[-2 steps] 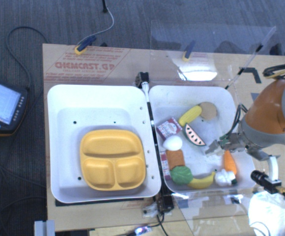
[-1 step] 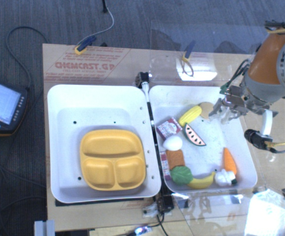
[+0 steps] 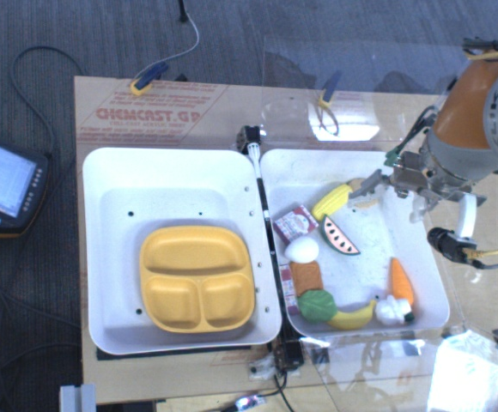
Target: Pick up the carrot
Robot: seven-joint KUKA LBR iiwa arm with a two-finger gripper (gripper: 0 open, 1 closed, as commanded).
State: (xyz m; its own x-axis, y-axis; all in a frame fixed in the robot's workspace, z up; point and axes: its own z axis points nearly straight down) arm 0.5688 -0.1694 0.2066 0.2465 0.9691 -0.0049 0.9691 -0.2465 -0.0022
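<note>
One carrot (image 3: 401, 281) lies in the right bin (image 3: 421, 247), close to its right wall and toward the near corner, orange with its tip pointing away from us. We see nothing gripping it. Just below it sits a small white item (image 3: 390, 310), and a banana (image 3: 353, 317) curves along the near wall next to a green leafy vegetable (image 3: 316, 304). Further left in the same bin we find a brown bread-like slab (image 3: 306, 276), a white egg (image 3: 301, 250), a small red-and-white packet (image 3: 294, 223), a watermelon slice (image 3: 340, 238) and a yellow corn cob (image 3: 331, 200).

We see the gripper (image 3: 385, 181) at the far side of the right bin, well apart from the carrot, near the corn cob; its fingers are too blurred and small for us to tell whether they stand apart or together. The arm (image 3: 468, 118) comes in from the right.

We find the left bin (image 3: 112, 187) holding a yellow divided tray (image 3: 197, 276). A handheld control screen (image 3: 5, 184) lies on the floor to the left of the bench.
</note>
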